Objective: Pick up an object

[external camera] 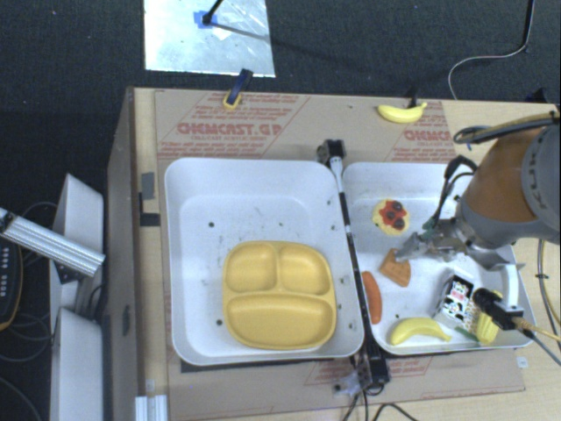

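The right bin (412,175) holds several toy foods: a round yellow piece with red and dark toppings (391,217), an orange wedge (396,271), an orange carrot-like stick (372,296), a yellow banana (419,330), a black-and-white carton (456,298) and a yellow cob-like piece (485,324). My gripper (414,250) reaches in from the right, low over the bin. Its tip sits just above the upper edge of the orange wedge and below the round piece. Nothing is visibly lifted off the bin floor.
The left bin (202,191) holds a yellow divided plate (279,293). A second banana (401,111) lies on the bench behind the right bin. The divider between the bins (344,226) runs just left of the carrot-like stick. The arm's orange band (504,178) hangs over the right bin's right side.
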`<state>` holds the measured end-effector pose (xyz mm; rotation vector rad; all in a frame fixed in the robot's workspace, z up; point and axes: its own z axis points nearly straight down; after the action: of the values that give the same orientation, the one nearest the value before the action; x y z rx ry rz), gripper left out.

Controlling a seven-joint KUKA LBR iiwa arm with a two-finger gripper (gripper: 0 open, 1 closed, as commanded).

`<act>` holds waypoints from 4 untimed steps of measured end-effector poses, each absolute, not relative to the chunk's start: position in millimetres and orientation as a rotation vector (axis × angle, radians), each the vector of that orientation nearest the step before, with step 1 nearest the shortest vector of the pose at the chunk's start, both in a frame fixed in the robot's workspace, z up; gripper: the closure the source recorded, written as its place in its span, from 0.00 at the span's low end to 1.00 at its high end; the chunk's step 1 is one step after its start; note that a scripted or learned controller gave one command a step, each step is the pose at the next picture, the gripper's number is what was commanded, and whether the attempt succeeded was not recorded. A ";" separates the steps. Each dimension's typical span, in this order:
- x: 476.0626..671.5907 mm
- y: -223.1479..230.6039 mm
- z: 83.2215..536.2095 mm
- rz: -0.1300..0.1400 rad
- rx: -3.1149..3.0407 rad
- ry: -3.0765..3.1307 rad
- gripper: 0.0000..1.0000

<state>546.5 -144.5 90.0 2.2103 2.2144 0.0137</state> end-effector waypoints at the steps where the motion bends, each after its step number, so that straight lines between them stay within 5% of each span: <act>1: 562.8 -92.2 89.8 0.015 2.210 2.214 0.00; 3: 631.0 -96.1 94.6 0.003 2.214 2.225 0.00; 4: 635.5 -108.6 84.8 0.001 2.217 2.222 0.00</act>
<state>635.5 -108.6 84.8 2.2167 2.2219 0.0014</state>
